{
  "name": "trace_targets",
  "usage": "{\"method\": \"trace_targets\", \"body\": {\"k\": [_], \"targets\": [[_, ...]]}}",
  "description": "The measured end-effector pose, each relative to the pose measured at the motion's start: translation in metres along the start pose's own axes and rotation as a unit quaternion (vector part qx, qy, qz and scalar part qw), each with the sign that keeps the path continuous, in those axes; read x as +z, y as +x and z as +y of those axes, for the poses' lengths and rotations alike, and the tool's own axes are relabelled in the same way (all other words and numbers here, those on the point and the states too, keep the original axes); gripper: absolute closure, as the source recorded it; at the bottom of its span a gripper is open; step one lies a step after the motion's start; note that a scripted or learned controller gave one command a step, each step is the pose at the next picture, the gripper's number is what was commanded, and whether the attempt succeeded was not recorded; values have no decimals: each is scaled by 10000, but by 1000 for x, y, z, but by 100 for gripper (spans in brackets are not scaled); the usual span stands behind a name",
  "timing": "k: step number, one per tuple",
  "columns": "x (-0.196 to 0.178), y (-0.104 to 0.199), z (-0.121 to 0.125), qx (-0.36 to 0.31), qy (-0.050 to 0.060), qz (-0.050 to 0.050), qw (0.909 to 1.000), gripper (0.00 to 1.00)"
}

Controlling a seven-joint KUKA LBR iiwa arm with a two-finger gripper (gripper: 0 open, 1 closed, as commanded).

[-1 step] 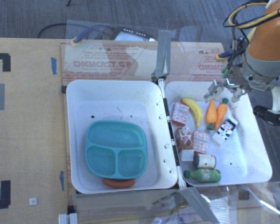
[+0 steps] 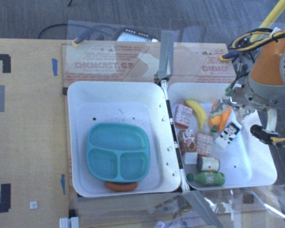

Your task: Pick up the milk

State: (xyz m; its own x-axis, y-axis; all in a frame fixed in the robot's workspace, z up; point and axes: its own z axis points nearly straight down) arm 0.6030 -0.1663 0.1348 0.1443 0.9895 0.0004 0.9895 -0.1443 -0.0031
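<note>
Camera view looks down on two white bins side by side, the left bin (image 2: 80,99) in the middle of the frame and the right bin (image 2: 261,167) toward the right edge. A teal divided plate (image 2: 118,152) lies in the left bin, with an orange-red sausage (image 2: 121,186) just below it against the bin's lower wall.

In the right bin, the milk carton (image 2: 228,134), white with black patches, lies tilted in the upper right part of the bin, just below and right of an orange carrot (image 2: 218,119). A banana (image 2: 197,112) lies to the left of the carrot, and a red packet (image 2: 183,116) sits left of the banana near the divider. Lower down are two more red-and-white packets (image 2: 195,142), a small can (image 2: 208,163) on its side, and a green bottle (image 2: 206,178) lying along the lower wall.

The arm (image 2: 270,65) enters from the upper right, its orange band above the grey wrist. The gripper (image 2: 232,102) hangs over the upper right of the right bin, just above the carrot and the milk carton. How far its jaws are spread cannot be told, and nothing is visibly held.
</note>
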Motion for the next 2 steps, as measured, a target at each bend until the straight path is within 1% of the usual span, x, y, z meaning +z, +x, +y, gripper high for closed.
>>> {"method": "trace_targets", "body": {"k": [1,2], "targets": [[42,-50,-60,-967,-107,33,9953,0],[32,-54,-61,-944,-103,6,9955,100]]}}
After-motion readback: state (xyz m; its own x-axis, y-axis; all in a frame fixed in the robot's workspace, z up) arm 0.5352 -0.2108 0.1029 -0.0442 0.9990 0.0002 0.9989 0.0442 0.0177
